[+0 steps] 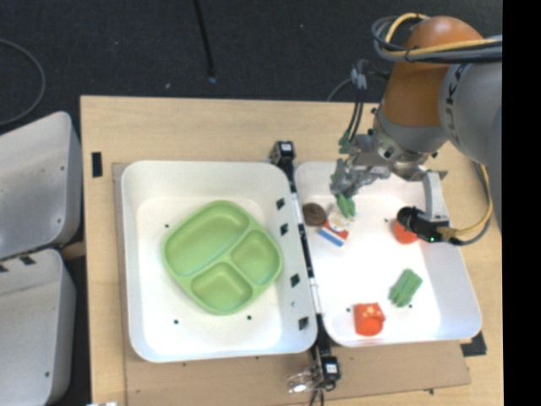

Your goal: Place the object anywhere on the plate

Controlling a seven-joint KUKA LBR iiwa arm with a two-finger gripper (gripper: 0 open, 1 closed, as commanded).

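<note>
The gripper [346, 200] is hovering right of the green divided plate [222, 256], seemingly pinching a small green object [346, 205], though I cannot tell for sure. Nothing is sitting on the plate yet, so the placing is still waiting.

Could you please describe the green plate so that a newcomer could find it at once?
Look in the left bin. The plate lies near its middle, light green with three compartments. It is alone there; the small toys lie in the right bin.
</note>
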